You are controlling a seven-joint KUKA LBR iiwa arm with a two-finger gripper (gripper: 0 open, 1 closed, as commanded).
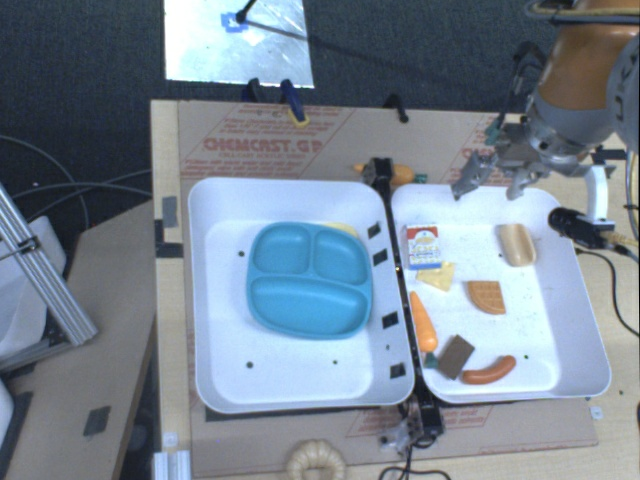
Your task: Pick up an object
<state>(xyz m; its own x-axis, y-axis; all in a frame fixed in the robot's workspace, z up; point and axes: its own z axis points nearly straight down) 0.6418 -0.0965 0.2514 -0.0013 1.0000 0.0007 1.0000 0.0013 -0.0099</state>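
Observation:
My gripper (490, 185) hangs over the far edge of the right bin (560, 353), open, with nothing between its two fingers. Below it in that bin lie a small red and white carton (422, 246), a pale bread roll (516, 244), a yellow cheese wedge (437, 277), a brown waffle piece (486, 297), an orange carrot (424, 323), a dark brown block (456, 356) and a red sausage (488, 370). The carton is the nearest, down and to the left of the fingers.
The left bin (220, 368) holds a blue divided plate (308, 279) with a yellow thing peeking out behind it. An orange object (400, 175) lies behind the bins' divider. A braided bread ring (318, 461) sits on the bench front.

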